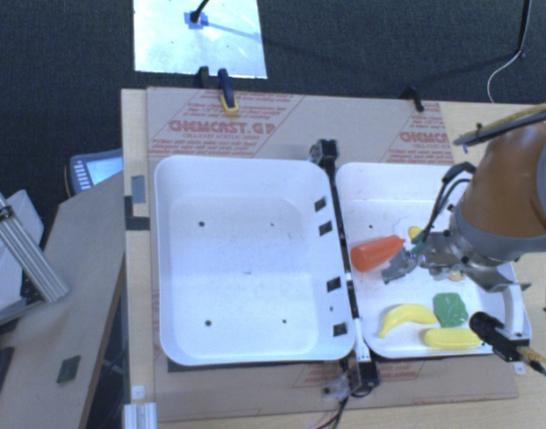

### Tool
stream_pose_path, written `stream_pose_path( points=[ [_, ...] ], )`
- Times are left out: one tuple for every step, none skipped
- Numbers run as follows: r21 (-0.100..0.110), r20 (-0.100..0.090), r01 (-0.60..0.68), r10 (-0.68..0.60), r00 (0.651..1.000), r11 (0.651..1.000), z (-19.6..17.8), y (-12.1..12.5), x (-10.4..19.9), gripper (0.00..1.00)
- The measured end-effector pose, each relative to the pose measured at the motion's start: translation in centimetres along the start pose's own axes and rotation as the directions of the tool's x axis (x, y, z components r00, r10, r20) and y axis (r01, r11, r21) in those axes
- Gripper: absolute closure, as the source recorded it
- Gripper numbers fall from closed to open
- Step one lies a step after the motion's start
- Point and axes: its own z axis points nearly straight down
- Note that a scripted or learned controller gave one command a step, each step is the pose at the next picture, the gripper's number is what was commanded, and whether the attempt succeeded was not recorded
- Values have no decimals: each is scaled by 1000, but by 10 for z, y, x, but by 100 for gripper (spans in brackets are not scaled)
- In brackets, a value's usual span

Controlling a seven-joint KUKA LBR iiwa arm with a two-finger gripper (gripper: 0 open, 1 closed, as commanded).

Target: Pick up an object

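I see the gripper beside the orange carrot in the right bin; claw state indeterminate. Banana, green piece lie nearby.

The arm runs off the picture's right edge and covers the right part of the right bin. Beside the orange carrot-shaped toy, the gripper is too small and blurred to read. A small yellow thing behind the gripper is half hidden.
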Motion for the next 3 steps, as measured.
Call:
stream_pose_path(
  points=[
    [-19, 4, 2, -2, 1000, 1000, -121, 56, 4, 0],
    [-14, 1, 3, -3, 1000, 1000, -227, 56, 40, 0],
    [-19, -2, 7, -7, 1000, 1000, -355, 34, 106, 0]
  ],
)
